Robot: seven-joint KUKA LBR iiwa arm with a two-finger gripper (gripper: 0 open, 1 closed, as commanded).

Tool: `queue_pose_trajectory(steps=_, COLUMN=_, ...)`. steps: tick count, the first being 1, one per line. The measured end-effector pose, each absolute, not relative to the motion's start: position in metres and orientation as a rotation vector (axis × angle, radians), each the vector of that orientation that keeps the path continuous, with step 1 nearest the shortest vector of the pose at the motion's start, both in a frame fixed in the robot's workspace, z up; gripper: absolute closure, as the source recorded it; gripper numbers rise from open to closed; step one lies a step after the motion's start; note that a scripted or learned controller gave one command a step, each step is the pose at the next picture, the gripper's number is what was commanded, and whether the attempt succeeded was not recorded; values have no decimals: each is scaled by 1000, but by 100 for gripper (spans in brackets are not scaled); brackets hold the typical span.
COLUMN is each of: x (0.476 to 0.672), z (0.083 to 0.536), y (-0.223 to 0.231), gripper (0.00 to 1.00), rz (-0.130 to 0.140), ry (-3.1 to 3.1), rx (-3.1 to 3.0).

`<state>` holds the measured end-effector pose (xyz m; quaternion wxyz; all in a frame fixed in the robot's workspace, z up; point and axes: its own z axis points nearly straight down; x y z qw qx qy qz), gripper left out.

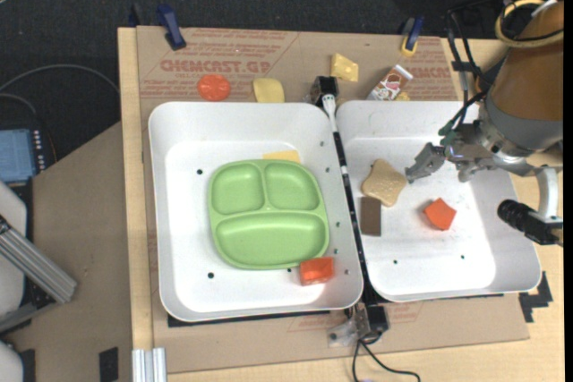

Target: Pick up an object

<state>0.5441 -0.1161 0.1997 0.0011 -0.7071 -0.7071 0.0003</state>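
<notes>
Tan bread-slice-shaped toy sits at right white plastic bin's left side, small orange block mid-bin, two-finger gripper hovering between them, empty, fingers look parted; best centre over one before descending.

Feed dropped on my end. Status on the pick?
Pincer above right bin, holding nothing visible. Tan toast piece just left of it, orange block below. Brown piece beside toast.
</notes>
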Motion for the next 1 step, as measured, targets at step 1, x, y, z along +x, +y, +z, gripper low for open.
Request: queue_pose_trajectory(steps=1, x=530, z=138, y=-178, gripper=0, rz=7, ry=-2211, rx=-2224)
